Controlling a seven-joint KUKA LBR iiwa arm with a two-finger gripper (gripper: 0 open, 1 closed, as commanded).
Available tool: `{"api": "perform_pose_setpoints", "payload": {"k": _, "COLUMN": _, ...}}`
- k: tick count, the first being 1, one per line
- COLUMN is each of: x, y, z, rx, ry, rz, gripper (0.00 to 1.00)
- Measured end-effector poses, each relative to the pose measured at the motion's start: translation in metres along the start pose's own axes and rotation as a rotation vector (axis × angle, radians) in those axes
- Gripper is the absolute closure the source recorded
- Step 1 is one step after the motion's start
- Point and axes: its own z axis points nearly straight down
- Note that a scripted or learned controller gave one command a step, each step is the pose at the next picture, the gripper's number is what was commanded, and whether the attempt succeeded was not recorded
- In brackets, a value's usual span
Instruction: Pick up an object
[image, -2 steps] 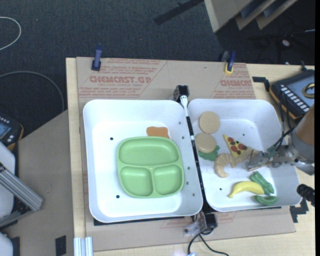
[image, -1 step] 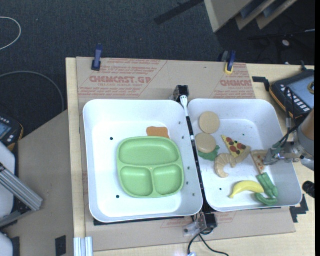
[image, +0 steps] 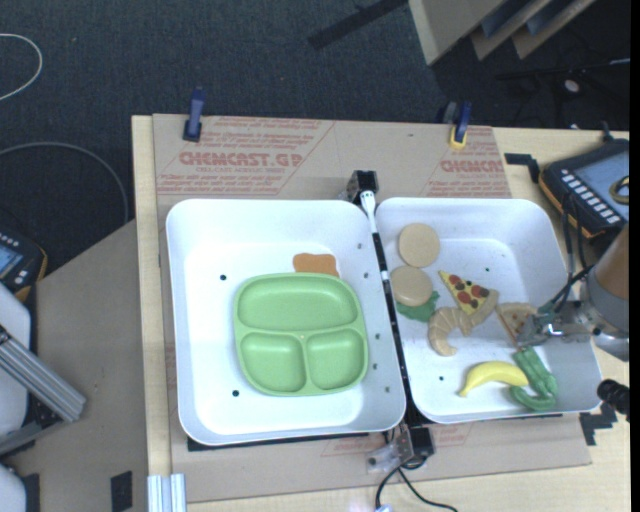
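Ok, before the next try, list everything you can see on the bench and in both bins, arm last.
Bins: 2, white, side by side.
Divided plate: 1, green, left bin.
Orange piece: 1, behind the plate.
Round discs: 2, tan, right bin near the divider.
Pizza slice: 1, right bin centre.
Banana: 1, yellow, right bin front.
Green vegetable: 1, beside the banana.
Clamps: 2, bench's far edge.
Gripper: 1, grey, right bin's right side.

Two bins sit side by side on the counter. In the left bin a divided plate lies in the middle, with a small food piece just behind it. The right bin holds a round cracker at the back, a burger before it, a pizza slice to its right, and a banana near the front beside a pepper.
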Motion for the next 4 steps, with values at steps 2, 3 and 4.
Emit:
{"api": "perform_pose_setpoints", "payload": {"k": 2, "x": 0.0065, "y": -0.0018, "z": 0.0001, "rx": 0.001, "ry": -0.008, "rz": 0.004, "gripper": 1.0}}
{"api": "perform_pose_setpoints", "payload": {"k": 3, "x": 0.0064, "y": -0.002, "z": 0.0004, "rx": 0.001, "ry": -0.007, "rz": 0.005, "gripper": 1.0}}
{"api": "perform_pose_setpoints", "payload": {"k": 4, "x": 0.0008, "y": -0.0019, "z": 0.001, "rx": 0.006, "ry": 0.003, "rz": 0.0, "gripper": 1.0}}
